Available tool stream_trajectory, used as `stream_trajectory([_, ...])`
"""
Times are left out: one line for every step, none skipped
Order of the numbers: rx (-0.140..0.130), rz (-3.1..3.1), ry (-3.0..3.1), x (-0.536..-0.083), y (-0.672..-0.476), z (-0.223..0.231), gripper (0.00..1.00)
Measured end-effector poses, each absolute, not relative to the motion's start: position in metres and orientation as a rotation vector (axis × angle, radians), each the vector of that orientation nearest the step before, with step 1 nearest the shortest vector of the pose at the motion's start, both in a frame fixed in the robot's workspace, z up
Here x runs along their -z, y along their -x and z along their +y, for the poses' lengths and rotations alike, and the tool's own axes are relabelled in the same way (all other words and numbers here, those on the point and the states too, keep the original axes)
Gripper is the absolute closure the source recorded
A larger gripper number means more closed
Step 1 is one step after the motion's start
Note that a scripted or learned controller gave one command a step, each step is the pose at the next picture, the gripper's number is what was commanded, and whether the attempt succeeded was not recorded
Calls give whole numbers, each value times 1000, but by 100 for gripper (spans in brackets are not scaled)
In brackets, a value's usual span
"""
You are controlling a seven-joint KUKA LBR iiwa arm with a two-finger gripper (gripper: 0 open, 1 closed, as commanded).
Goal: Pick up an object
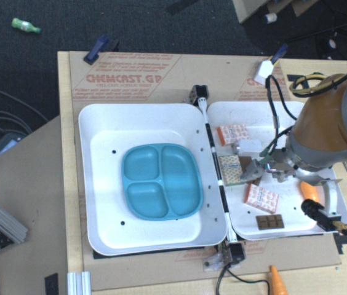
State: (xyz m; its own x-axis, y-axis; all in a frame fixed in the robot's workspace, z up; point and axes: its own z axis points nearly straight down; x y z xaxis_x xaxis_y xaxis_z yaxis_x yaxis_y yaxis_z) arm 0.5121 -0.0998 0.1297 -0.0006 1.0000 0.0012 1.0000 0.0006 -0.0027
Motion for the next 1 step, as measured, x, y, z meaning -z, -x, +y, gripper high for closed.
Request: stream_trajectory([5, -2223, 2222, -88, -543, -98, 0])
